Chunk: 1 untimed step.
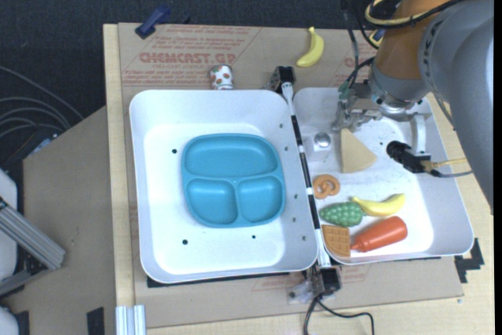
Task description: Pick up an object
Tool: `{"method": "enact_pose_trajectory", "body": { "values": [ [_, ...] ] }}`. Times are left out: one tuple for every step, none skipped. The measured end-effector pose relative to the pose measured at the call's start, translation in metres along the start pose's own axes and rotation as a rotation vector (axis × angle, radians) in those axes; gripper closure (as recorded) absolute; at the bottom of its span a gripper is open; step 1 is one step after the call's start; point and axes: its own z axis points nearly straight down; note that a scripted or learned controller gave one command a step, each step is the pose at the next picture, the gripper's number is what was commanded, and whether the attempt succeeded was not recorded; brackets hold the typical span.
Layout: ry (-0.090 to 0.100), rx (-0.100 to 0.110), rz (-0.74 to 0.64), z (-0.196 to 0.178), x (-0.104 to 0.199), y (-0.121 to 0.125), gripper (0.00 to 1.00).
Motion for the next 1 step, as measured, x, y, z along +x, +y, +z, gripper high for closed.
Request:
{"method": "enact_pose_trajectory", "body": {
  "values": [
    [0.002,0.003,-0.001,-0.0974,0.0753,-0.0464,1.00]
  ]
}}
